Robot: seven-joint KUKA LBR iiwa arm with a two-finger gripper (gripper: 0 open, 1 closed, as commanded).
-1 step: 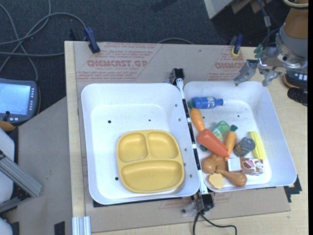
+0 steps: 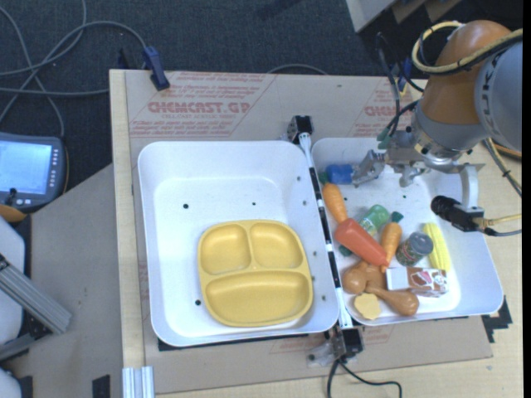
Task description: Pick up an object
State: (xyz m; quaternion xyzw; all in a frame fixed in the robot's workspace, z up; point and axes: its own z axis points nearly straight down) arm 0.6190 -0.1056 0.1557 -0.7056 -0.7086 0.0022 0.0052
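Bench sheet (image 2: 207, 106) printed "CHEMCAST GP" | yellow divided plate (image 2: 253, 272) in left bin (image 2: 166, 172), bare floor around it | gripper (image 2: 390, 168) above right bin's (image 2: 481, 272) far edge, grip state unclear | toy carrot (image 2: 334, 203) just beyond red pepper (image 2: 361, 240)

Two white bins are being viewed from above. A yellow divided tray (image 2: 254, 282) is lying in the left bin (image 2: 166, 181). Toy foods, among them a red pepper (image 2: 361, 240) and an orange carrot (image 2: 334, 203), are crowded in the right bin (image 2: 479, 280). The gripper (image 2: 387, 169) is being held over that bin's far end, near a blue item (image 2: 338, 174).
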